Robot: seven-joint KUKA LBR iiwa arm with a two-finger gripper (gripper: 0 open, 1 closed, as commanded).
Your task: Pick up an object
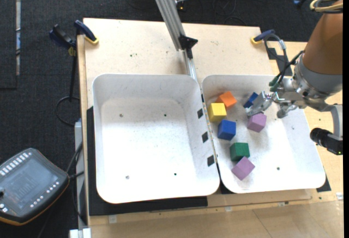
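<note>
The right bin (pixel 305 177) holds orange (pixel 228 99), yellow (pixel 217 111), blue (pixel 227 129), green (pixel 239 151) and two purple blocks (pixel 243 168). The upper purple block (pixel 256 122) lies just below the gripper (pixel 265 102). The arm (pixel 324 52) reaches in from the right, wrist low. Finger state: cannot tell.

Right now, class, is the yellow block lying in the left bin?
No, the yellow block lies in the right bin, beside the orange block and blue block.
</note>
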